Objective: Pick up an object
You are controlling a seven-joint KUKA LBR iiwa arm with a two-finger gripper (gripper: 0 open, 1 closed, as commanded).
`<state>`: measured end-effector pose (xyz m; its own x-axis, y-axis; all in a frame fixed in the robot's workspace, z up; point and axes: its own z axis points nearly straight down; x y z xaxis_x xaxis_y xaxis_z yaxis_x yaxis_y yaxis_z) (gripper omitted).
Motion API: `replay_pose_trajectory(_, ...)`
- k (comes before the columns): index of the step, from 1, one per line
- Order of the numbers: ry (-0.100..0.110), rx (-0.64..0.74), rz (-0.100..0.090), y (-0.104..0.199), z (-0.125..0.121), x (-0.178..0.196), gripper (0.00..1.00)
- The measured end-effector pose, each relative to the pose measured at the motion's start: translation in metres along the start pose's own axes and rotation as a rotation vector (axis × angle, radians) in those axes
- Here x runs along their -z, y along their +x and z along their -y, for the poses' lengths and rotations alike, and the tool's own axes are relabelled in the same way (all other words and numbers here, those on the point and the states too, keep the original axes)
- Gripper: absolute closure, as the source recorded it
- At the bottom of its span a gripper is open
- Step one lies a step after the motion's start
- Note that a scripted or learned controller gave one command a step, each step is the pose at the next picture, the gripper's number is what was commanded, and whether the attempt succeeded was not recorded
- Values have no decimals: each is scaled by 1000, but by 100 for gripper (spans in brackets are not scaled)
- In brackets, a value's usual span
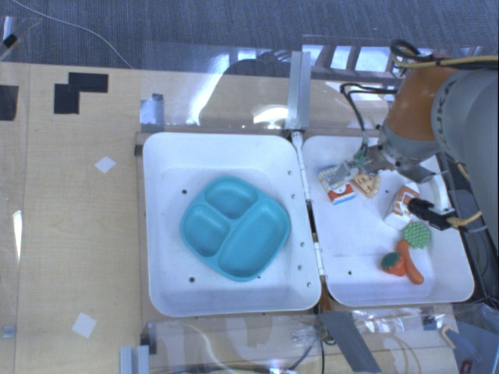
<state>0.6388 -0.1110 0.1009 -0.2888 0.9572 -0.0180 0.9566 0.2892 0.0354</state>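
Several small items lie under the gripper [365, 160] in the right bin [343, 275]; we judge it reaching, grip unclear.

The grey arm [464, 119] comes in from the right edge of the frame, high up, its bulky rounded body filling the upper right corner. The orange band [413, 104] sits just left of that grey mass. Below the band the wrist angles down and left, ending in the gripper [366, 160], right of centre.
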Motion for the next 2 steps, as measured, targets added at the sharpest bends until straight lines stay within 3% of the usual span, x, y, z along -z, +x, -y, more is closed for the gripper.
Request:
replay_pose_trajectory(1,4,-88,2,12,-6,0,0)
replay_pose_trajectory(2,4,-88,1,13,-6,0,0)
